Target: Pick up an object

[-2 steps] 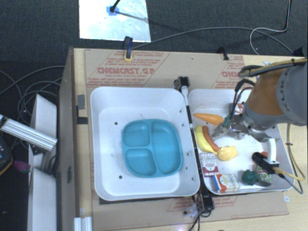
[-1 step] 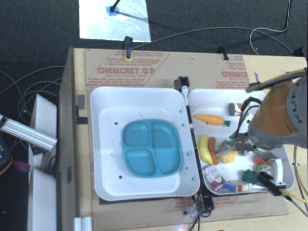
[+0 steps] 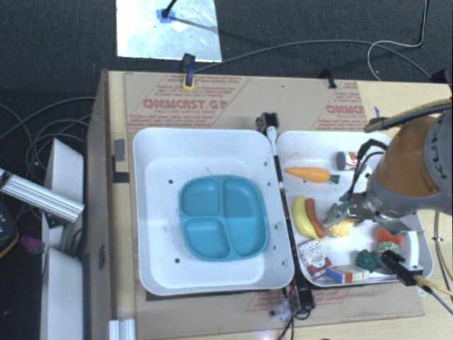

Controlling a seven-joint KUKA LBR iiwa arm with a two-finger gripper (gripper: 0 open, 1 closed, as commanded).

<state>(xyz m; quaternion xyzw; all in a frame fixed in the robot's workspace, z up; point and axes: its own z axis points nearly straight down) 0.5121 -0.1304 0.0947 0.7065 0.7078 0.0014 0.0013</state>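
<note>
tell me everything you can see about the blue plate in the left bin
The blue plate is a light blue, rounded-square tray that looks like smooth plastic, split by raised ridges into three compartments: two across the top and right, one larger at lower left. It lies flat, slightly turned, near the middle of the left bin, resting on its white floor. Its compartments hold nothing, and no other object touches it.

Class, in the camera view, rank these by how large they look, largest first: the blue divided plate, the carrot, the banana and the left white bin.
1. Left white bin
2. Blue divided plate
3 and 4. Carrot and banana: they look about alike in length, so I will not rank them.
</note>
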